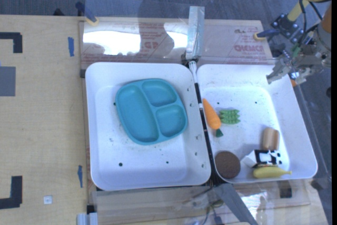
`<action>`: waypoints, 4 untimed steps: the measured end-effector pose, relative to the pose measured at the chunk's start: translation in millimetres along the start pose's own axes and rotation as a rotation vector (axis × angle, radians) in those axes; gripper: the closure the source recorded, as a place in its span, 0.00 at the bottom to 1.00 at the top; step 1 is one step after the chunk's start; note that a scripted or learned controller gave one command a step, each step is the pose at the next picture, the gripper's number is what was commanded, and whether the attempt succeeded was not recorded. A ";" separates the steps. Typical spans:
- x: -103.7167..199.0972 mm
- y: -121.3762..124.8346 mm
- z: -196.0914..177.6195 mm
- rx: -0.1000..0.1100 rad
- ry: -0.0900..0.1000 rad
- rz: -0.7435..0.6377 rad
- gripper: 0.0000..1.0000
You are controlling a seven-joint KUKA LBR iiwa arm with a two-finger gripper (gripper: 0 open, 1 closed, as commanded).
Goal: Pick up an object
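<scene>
Two shallow white bins sat side by side on the wooden tabletop (pixel 37 113). The left bin (pixel 100 155) held a blue divided plate (pixel 151 110) with three compartments, lying slightly turned near the bin's middle. The right bin (pixel 295 129) held the loose things. A toy carrot (pixel 211 114) lay by the bin's left wall, its orange body running from far-left to near-right, with a small green stub at its near end. Just right of it, touching or nearly so, lay a green leafy piece (pixel 229 116). A round brown disc (pixel 227 164) rested in the near-left corner of that bin. Toward the near-right corner stood a tan cylinder (pixel 270 138), and just nearer than it a small black-and-white block (pixel 267 157), with a yellow banana (pixel 270 172) lying lengthwise against the block's near side.

The claw (pixel 279 72) hung over the far-right rim of the right bin, well apart from every object, with nothing visible between its fingers; whether it stood open or closed could not be told. Clear plastic sheeting (pixel 137 34) rose behind the bins at the far edge.
</scene>
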State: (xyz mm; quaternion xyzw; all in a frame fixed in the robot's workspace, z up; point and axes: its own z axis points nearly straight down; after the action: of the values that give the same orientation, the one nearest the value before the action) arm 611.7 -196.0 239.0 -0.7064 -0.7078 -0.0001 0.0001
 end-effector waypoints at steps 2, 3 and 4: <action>96.2 56.7 32.1 -0.007 -0.002 -0.270 0.00; 95.6 56.2 33.4 -0.005 -0.002 -0.270 0.00; 71.6 8.7 81.3 0.002 0.000 -0.412 0.00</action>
State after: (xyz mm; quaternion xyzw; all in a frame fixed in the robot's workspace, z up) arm 620.3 -124.3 157.7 -0.5469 -0.8372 0.0006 0.0010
